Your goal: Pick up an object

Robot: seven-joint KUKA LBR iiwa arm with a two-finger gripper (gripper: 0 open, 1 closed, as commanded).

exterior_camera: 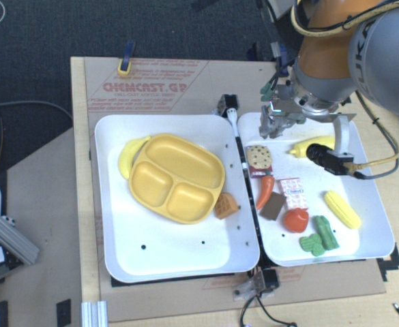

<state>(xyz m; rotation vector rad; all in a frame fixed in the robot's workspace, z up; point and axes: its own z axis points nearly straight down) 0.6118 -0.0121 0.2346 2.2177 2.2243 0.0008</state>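
The grey arm with the orange band reaches in from the right and hangs its two-finger hand (273, 125) over the far left corner of the right-hand shallow white bin (373, 240). The metal fingers point down at the bin floor and nothing sits between them; whether they are spread or pressed together cannot be told from this slant.

The nearest candidate is the round speckled cookie-like toy (258, 157), which lies on the bin floor just below the hand in the picture, toward the camera and close against the bin's left wall. Being round, it offers no long axis to line up with.

Just past it lies the orange-red carrot-shaped toy (265, 191), its long axis running roughly toward the camera along the wall. A yellow banana-like toy (309, 146) lies to the hand's other side, beside a black cable fitting.

The likely call is a short shift toward the camera and then a drop, since the cookie is not directly under the fingertips.
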